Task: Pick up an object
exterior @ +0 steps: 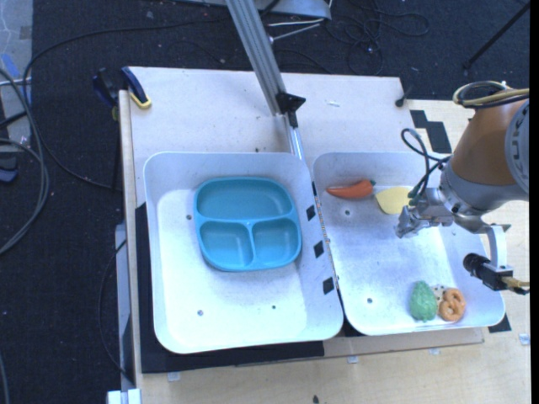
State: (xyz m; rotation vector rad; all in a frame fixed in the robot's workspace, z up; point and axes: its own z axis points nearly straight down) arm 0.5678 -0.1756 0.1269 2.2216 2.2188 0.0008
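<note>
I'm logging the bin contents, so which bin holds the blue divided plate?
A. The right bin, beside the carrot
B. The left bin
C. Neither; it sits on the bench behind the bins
B: the blue divided plate lies in the left bin, while the carrot lies in the right bin.

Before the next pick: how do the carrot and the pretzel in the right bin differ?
The carrot is long, tapered and red-orange with a green tip; the pretzel is a small, rounded, paler orange loop. The carrot lies at the bin's far edge, beside a yellow piece; the pretzel lies at the near edge, against a green item. Both rest on the bin floor, ungrasped.
</note>
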